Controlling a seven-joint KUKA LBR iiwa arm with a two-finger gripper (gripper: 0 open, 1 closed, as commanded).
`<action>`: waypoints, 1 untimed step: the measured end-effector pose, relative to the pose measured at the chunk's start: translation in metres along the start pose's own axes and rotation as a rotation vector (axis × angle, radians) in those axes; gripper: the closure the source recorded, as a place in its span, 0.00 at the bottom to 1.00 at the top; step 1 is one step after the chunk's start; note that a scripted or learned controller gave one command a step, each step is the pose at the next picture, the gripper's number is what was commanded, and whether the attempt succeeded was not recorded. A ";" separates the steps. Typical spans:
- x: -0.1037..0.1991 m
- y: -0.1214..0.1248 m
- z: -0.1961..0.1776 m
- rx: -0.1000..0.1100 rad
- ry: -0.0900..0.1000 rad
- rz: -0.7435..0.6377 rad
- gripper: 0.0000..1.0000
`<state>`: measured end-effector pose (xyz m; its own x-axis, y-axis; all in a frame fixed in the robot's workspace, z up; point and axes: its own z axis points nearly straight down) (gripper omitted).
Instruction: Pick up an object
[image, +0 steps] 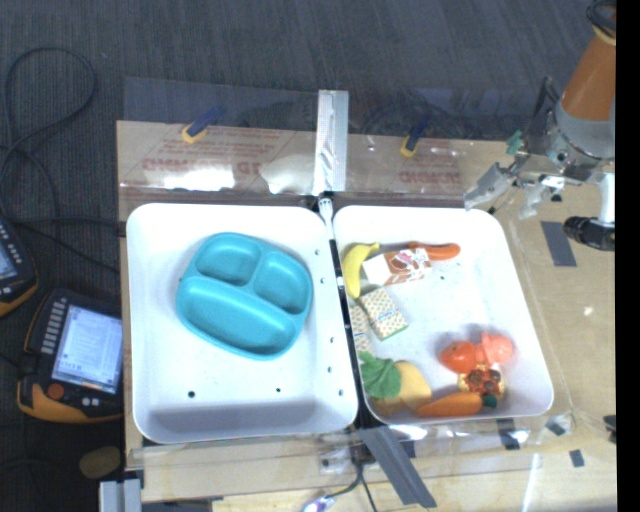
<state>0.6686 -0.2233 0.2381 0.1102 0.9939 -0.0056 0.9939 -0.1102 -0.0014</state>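
While gripper (500, 185) hangs outside right bin (520, 290), beyond its far right corner, fingers spread, nothing held, no pick is judged started. Toys lie in right bin: banana (354, 266), carton (384, 313), tomato (462, 355), carrot (450, 404). Bare floor seen mid-bin; carrot crowded against near wall. Blue plate (245, 292) fills left bin (150, 330).

A robotics lab: a plywood tabletop (560, 330) on grey carpet (60, 120), two taped-down white bins (150, 400), loose cables (50, 60) and a teach pendant (70, 355) off its left edge.
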 end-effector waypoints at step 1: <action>0.027 -0.003 0.143 0.000 0.001 0.199 0.00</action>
<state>0.6686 -0.1966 0.0951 0.3046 0.9525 -0.0050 0.9525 -0.3046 -0.0003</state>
